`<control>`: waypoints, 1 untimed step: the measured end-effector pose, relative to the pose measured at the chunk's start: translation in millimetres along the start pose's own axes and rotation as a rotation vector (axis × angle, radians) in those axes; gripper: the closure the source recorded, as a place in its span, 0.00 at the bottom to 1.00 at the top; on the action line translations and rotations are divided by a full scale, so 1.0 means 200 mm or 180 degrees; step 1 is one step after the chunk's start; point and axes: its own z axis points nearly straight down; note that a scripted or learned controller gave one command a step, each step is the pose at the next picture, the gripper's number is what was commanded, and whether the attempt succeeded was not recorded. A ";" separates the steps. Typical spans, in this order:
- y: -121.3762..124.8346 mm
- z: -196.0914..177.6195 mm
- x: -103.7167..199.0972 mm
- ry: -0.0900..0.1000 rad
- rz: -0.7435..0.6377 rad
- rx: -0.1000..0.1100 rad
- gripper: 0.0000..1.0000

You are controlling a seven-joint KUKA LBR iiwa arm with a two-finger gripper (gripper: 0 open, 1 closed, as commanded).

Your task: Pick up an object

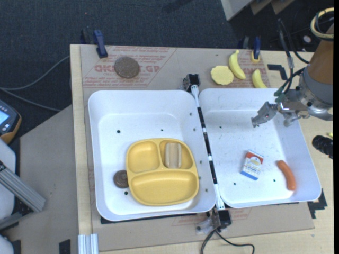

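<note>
In the right bin (233, 194) lie a small white, blue and red box (252, 164) and an orange sausage (286, 174) near the right wall. My gripper (274, 118) hangs over the bin's upper right part, above and behind the box. It is open, with one finger (259, 118) stretched to the left and nothing between the two. In the left bin (106, 142) stands a yellow divided plate (159, 184) with a tan bun piece (172, 155) in its upper right compartment. A brown cookie (121, 179) lies against the plate's left side.
On the board behind the bins lie a brown disc (126, 66), a yellow slice (222, 74) and two toy bananas (237, 65). Blue clamps (99, 43) grip the board's far edge. A cable and clip (192, 81) sit at the ridge between the bins.
</note>
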 end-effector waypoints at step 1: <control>-0.06 0.76 0.00 0.0009 0.0005 0.0041 0.00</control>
